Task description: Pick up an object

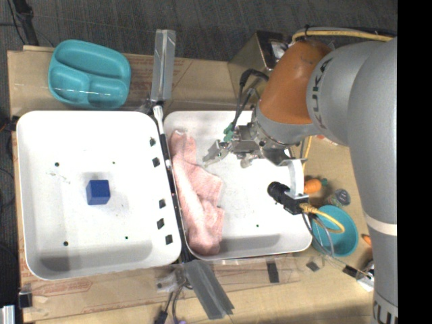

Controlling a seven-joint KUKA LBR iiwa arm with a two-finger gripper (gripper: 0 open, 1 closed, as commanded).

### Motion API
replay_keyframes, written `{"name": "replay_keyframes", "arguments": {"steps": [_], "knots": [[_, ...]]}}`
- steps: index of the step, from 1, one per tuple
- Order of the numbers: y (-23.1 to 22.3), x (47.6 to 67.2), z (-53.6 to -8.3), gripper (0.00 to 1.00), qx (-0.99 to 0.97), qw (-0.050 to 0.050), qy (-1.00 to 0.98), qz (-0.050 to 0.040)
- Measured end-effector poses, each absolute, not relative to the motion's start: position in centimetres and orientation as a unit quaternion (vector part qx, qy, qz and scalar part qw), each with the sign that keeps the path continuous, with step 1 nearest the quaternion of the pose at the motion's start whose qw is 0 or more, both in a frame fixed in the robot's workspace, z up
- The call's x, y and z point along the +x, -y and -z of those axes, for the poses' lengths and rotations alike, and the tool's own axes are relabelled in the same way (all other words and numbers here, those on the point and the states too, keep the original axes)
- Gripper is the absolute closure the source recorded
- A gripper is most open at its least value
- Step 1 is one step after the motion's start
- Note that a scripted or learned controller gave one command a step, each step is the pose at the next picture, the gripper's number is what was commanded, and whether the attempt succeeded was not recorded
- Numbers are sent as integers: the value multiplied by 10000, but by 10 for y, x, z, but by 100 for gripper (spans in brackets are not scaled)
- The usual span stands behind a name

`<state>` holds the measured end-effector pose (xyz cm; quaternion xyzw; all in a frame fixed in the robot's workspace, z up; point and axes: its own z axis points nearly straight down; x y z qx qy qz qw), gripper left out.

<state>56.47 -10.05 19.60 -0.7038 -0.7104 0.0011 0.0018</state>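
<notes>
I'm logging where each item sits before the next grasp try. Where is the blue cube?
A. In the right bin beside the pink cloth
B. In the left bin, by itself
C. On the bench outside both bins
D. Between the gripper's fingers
B: the blue cube sits alone on the left bin's floor, while the pink cloth lies in the right bin.

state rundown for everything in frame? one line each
blue cube: resting flat in the left bin, untouched
pink cloth: crumpled along the left wall of the right bin, not gripped
gripper: over the right bin beside the cloth, nothing seen between its fingers
teal tray: on the bench behind the left bin
teal bowl: upright, right of the right bin
</notes>
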Motion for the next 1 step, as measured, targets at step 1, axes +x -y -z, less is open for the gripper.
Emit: {"name": "replay_keyframes", "arguments": {"steps": [1], "knots": [[122, 537, -92, 0, -6399, 8, 7685, -3]]}}
